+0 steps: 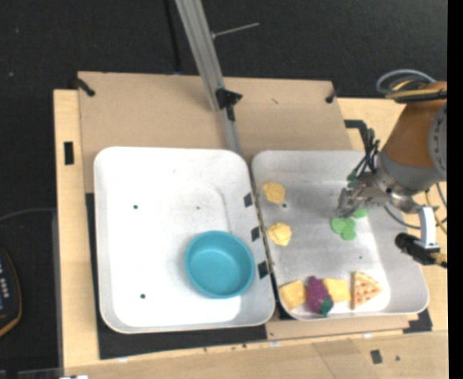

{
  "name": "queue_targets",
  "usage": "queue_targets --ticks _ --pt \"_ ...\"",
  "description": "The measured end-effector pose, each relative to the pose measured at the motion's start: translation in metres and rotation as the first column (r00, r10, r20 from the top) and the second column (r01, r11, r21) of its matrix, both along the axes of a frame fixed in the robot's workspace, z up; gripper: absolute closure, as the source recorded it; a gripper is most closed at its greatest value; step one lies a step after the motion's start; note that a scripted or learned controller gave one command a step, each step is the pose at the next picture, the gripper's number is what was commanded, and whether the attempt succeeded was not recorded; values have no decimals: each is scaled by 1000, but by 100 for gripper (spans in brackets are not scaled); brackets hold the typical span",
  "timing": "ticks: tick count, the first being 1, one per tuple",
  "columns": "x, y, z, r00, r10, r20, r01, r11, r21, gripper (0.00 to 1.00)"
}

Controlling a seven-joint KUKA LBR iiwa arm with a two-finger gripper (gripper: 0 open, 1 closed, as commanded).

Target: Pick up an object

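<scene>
Camera view: your tool [356,204] sits right over the green toy [344,227], at 12 o'clock in the right bin [310,164]. Grip state: can't tell. Toy looks light and lumpy; pinch across its middle.

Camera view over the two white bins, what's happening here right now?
A grey robot arm with an orange band reaches in from the right, its tool low over the right-hand white bin, just above a small green toy piece. Whether it grips anything is unclear. Several yellow food toys, a purple grape bunch and a pizza slice toy lie in that bin. A round blue bowl sits in the left-hand white bin.
</scene>
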State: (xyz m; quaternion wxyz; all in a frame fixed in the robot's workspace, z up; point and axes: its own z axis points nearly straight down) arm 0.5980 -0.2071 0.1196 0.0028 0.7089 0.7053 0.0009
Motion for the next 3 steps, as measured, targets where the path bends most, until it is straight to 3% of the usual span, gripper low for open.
queue_targets --ticks 3 --pt "-6 -15 157 1000 8 -3 -8 1000 1 100"
